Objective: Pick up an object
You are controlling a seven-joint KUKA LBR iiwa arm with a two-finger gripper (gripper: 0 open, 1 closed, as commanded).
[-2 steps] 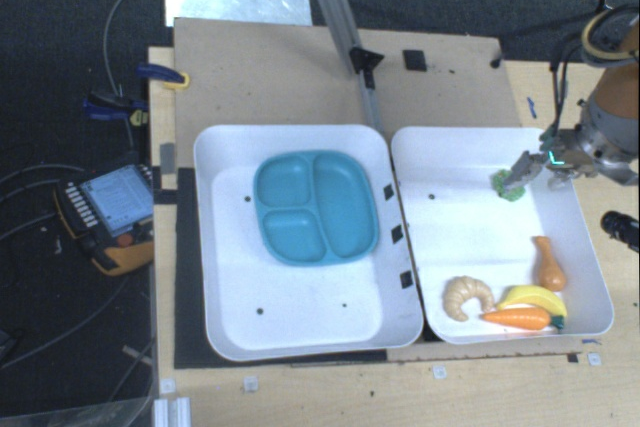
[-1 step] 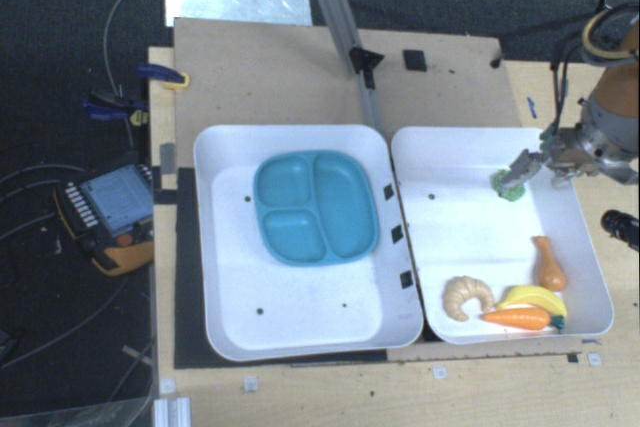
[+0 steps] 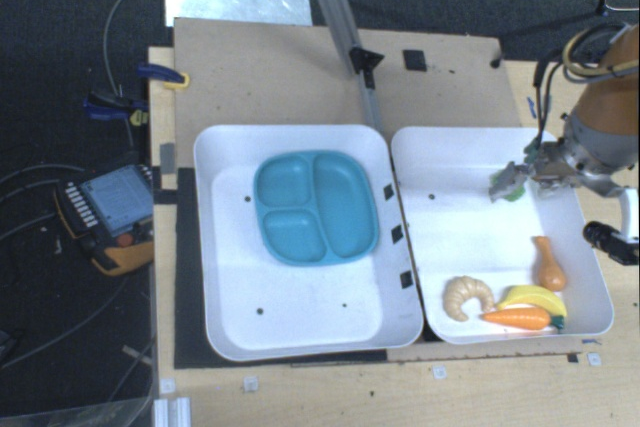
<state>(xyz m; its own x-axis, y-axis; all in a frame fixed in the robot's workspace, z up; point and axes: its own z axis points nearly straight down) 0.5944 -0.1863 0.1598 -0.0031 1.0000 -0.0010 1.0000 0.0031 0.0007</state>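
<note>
My gripper hangs over the far right part of the right bin, with the grey arm and its orange band coming in from the right. A small green object shows right at the gripper's tip, partly covered by it; I cannot tell whether it is held. At the bin's near right corner lie a beige croissant, a yellow banana and an orange carrot. A brownish-orange drumstick-shaped piece lies just behind them.
The left bin holds a blue divided plate. A grey pole slants down to the bins' far edge. A handheld controller and cables lie off the bench at the left.
</note>
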